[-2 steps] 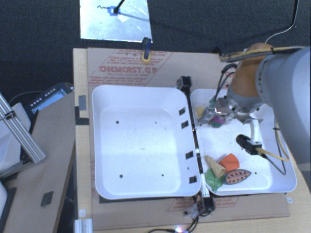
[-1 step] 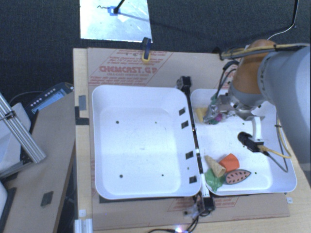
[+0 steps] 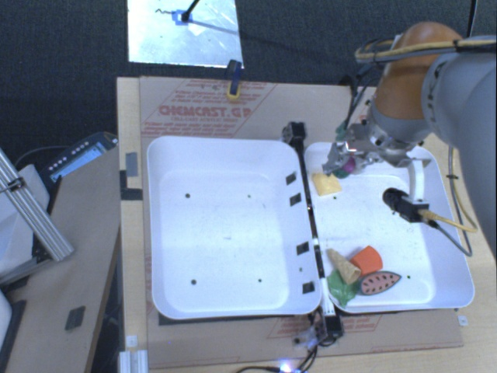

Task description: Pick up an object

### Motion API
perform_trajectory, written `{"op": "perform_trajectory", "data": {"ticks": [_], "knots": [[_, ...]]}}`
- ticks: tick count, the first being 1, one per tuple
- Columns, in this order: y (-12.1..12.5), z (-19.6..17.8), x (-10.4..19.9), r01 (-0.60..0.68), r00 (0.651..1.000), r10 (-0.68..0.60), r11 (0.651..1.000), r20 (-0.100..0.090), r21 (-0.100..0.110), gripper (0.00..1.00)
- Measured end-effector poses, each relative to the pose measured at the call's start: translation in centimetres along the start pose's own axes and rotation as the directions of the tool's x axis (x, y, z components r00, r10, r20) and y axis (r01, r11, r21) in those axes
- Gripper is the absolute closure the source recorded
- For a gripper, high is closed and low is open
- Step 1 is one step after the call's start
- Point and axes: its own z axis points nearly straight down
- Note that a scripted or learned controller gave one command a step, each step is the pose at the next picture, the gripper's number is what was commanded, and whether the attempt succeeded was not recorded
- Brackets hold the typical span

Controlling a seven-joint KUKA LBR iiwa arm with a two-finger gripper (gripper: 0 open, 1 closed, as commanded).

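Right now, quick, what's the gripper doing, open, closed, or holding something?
Gripper: cannot be told whether open or closed; it sits just above the pale yellow wedge-shaped block in the right white bin, nothing visibly held.

Looks like a robotics lab / test cell, not a home or shop. Industrial grey arm (image 3: pixel 454 84) w/ orange band over a bench w/ two shallow white bins (image 3: pixel 225 228) on printed cardboard (image 3: pixel 206 109). Dark carpet-type floor, loose cables (image 3: pixel 450 225), aluminium framing (image 3: pixel 31 216) at left, shiny metal plate (image 3: pixel 184 22) behind.
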Motion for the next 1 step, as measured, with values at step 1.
{"op": "perform_trajectory", "data": {"ticks": [1], "knots": [[3.9,-1.37,5.44,0.002,1.0,-0.002,1.0,0.0,0.003,1.0]]}}
